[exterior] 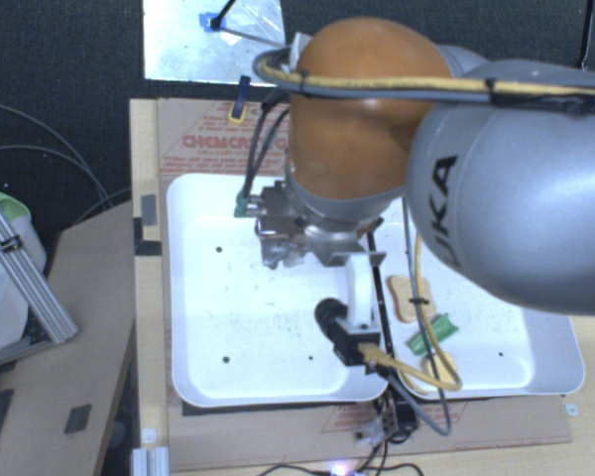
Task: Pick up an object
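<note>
**Overhead, the arm covers most of both bins**

Right now you are looking down on two shallow white bins set side by side on the surface (147,266), and the big grey arm (516,177) reaches in from the right and hides a large part of them. Its orange band (362,97) sits over the back edge of the left bin (208,296), with a yellow cable (397,85) running across it.

Below the band you can see the metal wrist and the claw (288,241), hanging above the rear middle of the left bin. From this angle you cannot tell whether the claw is wide or narrow, and you cannot see anything between its parts.

Your objects lie further right. A flat tan piece (407,297) rests in the right bin (535,360), close to the wall shared with the left bin. Just in front of it lies a small green piece (431,332), near the tan one, and the yellow cable loops over that spot. Both pieces are well apart from the claw.

A black cable with a dark fitting (332,317) hangs over the dividing wall between the bins. The floor of the left bin shows a few dark specks and scuffs. Behind the bins you can see brown cardboard (208,132) with red print.
</note>
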### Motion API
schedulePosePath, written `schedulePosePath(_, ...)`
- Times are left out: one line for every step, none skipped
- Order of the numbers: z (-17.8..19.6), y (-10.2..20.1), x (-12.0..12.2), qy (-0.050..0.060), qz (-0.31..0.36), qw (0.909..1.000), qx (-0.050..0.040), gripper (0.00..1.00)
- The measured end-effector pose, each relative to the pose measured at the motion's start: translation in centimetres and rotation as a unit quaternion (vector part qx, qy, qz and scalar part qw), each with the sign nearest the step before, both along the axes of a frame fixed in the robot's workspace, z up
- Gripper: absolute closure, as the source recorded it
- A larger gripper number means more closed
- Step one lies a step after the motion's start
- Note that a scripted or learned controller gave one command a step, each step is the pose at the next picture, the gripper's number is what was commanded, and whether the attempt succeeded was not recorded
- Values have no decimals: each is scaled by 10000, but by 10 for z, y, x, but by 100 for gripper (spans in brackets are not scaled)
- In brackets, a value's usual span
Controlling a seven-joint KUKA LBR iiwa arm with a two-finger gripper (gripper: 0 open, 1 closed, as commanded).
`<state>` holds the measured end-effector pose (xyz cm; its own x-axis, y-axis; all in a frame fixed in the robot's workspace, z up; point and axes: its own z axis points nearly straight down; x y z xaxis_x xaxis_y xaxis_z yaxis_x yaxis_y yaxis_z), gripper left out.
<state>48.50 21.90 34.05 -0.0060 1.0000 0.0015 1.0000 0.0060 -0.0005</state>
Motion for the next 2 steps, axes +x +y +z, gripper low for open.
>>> schedulePosePath(205,9,17,-100,-2,9999,42,100)
schedulePosePath(25,2,46,64,-35,10000,-41,100)
